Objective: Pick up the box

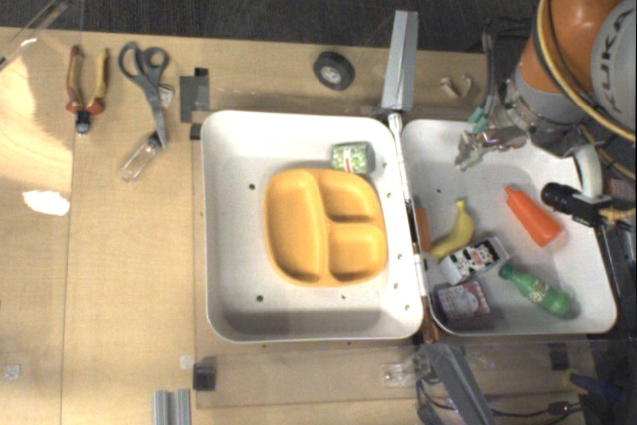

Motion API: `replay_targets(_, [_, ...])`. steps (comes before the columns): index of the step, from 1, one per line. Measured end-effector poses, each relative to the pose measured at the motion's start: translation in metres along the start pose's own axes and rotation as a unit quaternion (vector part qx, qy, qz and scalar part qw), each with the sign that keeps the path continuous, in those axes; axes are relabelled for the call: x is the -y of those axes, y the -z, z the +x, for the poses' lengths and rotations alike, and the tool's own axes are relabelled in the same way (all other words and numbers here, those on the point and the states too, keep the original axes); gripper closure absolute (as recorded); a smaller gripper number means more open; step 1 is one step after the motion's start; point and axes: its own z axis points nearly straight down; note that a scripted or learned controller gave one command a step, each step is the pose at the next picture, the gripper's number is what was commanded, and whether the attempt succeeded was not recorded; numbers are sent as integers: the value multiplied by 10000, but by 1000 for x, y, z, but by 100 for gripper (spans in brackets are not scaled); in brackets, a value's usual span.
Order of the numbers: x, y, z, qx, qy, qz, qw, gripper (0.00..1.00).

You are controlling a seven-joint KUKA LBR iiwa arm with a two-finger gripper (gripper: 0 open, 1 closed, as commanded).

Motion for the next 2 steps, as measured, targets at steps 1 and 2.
replay_targets(1, [-17,-29,113,-15,552,10,9985,100])
replay_targets(2, [3,27,91,-5,2602,-12,9656,100])
